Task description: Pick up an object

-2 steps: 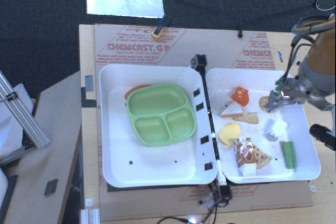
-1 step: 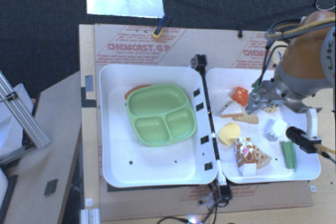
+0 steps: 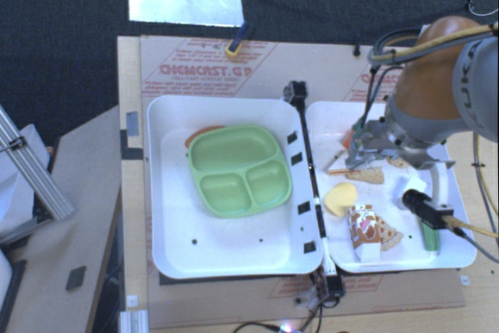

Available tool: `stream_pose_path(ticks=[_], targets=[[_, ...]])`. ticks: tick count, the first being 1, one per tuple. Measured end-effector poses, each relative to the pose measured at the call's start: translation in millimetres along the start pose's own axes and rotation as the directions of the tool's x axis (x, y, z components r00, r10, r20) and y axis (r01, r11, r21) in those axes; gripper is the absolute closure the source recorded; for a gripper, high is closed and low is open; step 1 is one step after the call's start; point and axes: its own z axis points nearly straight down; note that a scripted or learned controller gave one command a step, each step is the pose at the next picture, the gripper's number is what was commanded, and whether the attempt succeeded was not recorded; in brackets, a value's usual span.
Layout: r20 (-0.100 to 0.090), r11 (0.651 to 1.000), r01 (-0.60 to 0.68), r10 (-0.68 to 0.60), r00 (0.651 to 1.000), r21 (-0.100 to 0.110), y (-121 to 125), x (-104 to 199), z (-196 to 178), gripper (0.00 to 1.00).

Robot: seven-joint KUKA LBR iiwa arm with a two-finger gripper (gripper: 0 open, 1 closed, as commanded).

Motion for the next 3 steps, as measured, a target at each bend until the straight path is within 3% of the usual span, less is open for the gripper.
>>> stream_pose_path(ticks=[1, 2, 3], targets=[[0.001, 1.000, -0.006, 0.006, 1.000, 0.000, -4.9, -6.9, -8.9, 1.00], [0.001, 1.000, -0.002, 0.002, 1.000, 0.000, 6.6, -2.2, -0.3, 1.00], [0.001, 1.000, -0.007, 0.007, 1.000, 0.001, -4.9, -1.9, -1.8, 1.00]])
